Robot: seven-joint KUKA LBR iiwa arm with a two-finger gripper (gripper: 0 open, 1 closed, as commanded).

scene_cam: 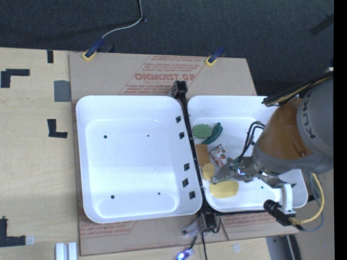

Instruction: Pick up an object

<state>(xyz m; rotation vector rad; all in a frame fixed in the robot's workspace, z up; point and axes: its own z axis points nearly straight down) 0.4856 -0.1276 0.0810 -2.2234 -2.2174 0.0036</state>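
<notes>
Gripper (pixel 221 173) low in right bin (pixel 246 108), just above yellow piece (pixel 224 189); finger spread unreadable. Advise: centre over one item, avoid neighbours, descend straight.

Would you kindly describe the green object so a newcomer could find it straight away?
Look in the right bin, against the divider between the bins. The green object lies at the far end of the small pile there, the sole green item above yellow and brown pieces.

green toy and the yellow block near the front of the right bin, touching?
Apart. The camera view shows the green toy near the divider, with a brown piece lying between it and the yellow block.
</notes>
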